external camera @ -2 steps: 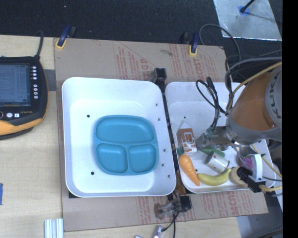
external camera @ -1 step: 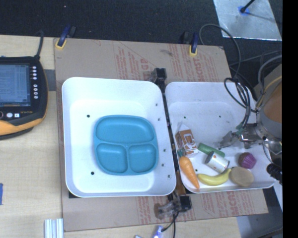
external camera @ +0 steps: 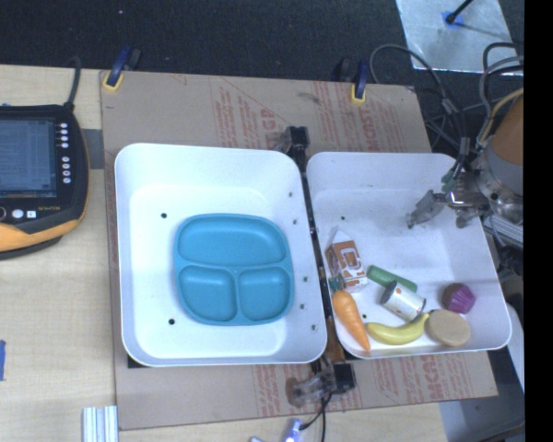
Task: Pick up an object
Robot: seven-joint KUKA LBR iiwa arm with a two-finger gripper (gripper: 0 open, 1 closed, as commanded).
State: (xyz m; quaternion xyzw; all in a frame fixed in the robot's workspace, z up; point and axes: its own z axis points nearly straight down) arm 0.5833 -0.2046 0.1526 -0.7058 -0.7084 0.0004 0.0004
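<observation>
We hover at the approach step: our gripper (external camera: 422, 212) hangs spread and empty above the right bin (external camera: 387, 175), toys (carrot (external camera: 349, 318), banana (external camera: 395, 331)) clustered at its near edge. Next we must descend onto one.

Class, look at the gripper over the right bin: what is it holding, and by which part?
Nothing. The gripper hangs above bare floor of the right bin, apart from the toys.
</observation>
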